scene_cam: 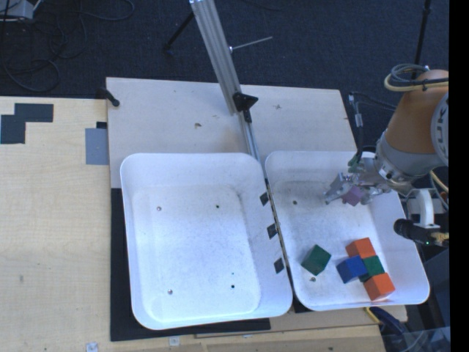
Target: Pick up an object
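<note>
Bench point(176, 116): pale board, dark floor behind — cables there.
Gripper point(350, 190): over right bin's point(410, 288) far edge, clamped on a purple block point(354, 195).
Other blocks point(364, 268): near right corner — green, blue, orange.

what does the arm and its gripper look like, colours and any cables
The arm is a thick rounded body, orange across its broad upper part and grey toward the wrist. A loop of pale cable sits on top of the orange part. The gripper is small, metallic grey and angular. Beside the wrist sits a white piece with a black fitting.
</note>
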`<action>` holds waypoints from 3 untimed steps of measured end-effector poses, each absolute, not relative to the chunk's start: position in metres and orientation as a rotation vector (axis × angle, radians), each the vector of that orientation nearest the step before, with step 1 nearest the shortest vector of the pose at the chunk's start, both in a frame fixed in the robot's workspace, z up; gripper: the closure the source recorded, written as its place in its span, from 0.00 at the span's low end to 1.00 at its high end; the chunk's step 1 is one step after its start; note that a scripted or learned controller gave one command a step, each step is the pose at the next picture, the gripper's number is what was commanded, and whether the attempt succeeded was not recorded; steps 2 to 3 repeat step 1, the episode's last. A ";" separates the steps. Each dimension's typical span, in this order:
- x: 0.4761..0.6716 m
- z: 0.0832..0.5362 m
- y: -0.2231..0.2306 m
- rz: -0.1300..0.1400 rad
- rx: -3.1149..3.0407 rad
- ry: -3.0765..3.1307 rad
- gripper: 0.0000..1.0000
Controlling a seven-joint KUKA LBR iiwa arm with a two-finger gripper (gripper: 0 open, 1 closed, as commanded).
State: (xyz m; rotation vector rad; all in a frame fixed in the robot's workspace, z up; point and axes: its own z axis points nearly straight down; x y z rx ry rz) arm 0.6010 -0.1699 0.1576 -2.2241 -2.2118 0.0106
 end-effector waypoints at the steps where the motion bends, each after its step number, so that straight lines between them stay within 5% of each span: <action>1: 0.606 0.262 -0.163 -0.006 -2.224 -2.227 0.00; 3: 0.606 0.262 -0.163 -0.006 -2.224 -2.227 0.00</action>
